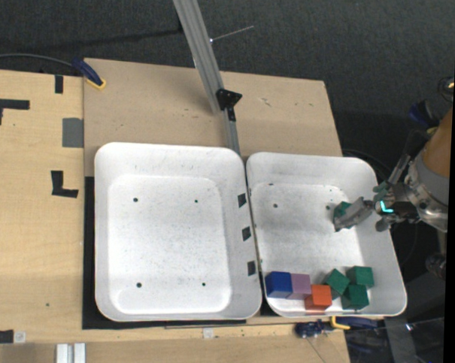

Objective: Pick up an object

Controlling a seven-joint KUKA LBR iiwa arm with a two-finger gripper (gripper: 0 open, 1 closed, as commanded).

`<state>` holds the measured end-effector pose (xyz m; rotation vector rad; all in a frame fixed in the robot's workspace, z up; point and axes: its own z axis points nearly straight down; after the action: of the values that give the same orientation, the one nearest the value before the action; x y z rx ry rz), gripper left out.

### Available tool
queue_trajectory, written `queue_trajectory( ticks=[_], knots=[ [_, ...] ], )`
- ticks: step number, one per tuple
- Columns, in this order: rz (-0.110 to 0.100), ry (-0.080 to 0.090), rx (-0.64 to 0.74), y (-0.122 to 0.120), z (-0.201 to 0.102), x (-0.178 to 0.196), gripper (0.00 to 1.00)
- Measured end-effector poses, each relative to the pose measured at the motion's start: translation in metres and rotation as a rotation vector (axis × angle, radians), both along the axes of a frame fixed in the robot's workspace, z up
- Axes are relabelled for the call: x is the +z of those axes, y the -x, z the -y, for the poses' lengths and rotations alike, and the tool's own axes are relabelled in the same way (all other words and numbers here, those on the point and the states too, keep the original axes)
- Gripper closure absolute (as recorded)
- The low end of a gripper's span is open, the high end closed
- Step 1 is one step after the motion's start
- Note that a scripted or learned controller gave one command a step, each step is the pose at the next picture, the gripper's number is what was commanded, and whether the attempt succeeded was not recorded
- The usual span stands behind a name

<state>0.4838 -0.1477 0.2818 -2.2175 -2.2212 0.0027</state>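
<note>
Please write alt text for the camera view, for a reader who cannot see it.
A robot gripper hangs over the right white bin, near its right wall. Along that bin's near edge lie a blue block, a purple block, an orange block and three green blocks. The left white bin sits beside it.

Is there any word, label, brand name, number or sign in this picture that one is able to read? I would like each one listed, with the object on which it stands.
None can be read.
The blocks in the right bin have plain faces.
The black tape marks on the bench are shapes, not letters.
The gripper bears no legible marking; a small cyan light glows beside it.
</note>
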Motion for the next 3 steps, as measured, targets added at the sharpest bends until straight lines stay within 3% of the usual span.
queue_trajectory(
  ticks=[1, 3],
  knots=[
    [0.002, 0.000, 0.001, 0.000, 0.000, 0.001, 0.00],
    [-0.003, 0.000, -0.001, 0.000, 0.007, -0.102, 0.00]
  ],
)
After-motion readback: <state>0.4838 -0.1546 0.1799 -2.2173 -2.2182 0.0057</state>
